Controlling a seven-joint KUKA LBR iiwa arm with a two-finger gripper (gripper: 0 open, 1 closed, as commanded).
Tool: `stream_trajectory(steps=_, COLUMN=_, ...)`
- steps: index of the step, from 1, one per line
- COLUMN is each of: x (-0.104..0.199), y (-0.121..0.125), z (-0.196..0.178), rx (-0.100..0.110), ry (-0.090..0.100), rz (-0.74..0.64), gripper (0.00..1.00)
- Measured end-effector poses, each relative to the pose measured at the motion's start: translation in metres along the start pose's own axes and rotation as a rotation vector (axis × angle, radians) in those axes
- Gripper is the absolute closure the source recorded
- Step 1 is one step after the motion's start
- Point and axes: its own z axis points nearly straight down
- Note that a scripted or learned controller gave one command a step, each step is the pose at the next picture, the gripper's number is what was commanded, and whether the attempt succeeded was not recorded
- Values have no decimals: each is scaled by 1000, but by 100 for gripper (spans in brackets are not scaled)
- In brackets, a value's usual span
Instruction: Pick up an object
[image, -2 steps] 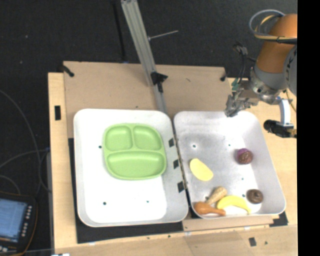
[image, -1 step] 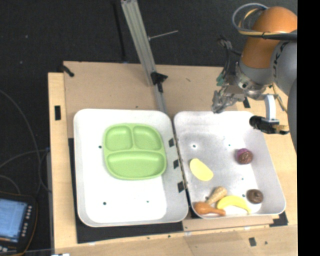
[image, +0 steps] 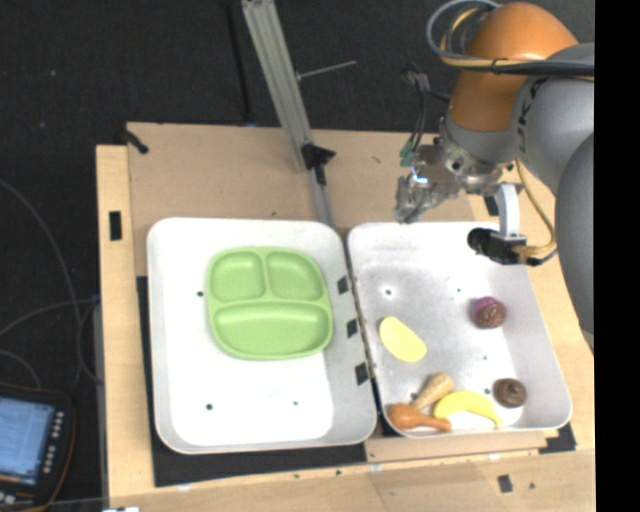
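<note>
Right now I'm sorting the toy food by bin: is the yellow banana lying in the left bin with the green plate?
No, the banana lies at the near edge of the right bin, while the green plate sits in the left bin.

2 white bins (image: 180, 330), 1 green divided plate (image: 268, 304), and 6 small food items (image: 402, 340).

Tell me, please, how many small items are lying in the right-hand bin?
6: yellow disc mid-left, purple ball right, brown ball lower right, beige piece, banana and carrot at the front.
</note>
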Motion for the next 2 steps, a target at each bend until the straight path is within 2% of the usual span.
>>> stream_trajectory(steps=1, x=50, y=5, z=8, rx=4, ry=0, rz=1, gripper=100)
stream_trajectory(steps=2, x=100, y=8, z=-3, rx=-2, ry=0, rz=0, gripper=100)
